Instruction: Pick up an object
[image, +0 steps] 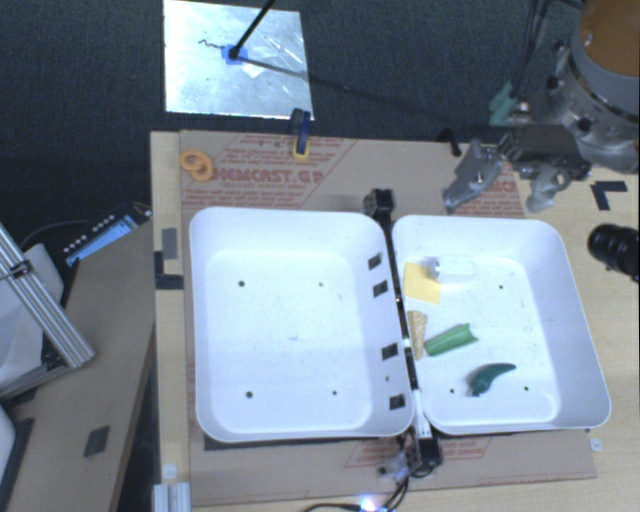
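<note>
Green pepper (449, 339) lies in my right bin (575, 300) near a yellow block (421, 284), and I see my gripper (506, 184) poised above, jaws open, empty.

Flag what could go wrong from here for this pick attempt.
The yellow block, the tan piece and the green pepper lie close to the divider, so a finger may strike the bin wall. The gripper hangs open above the right bin's far rim. The dark teal piece is small and curved, so it might slip.
</note>
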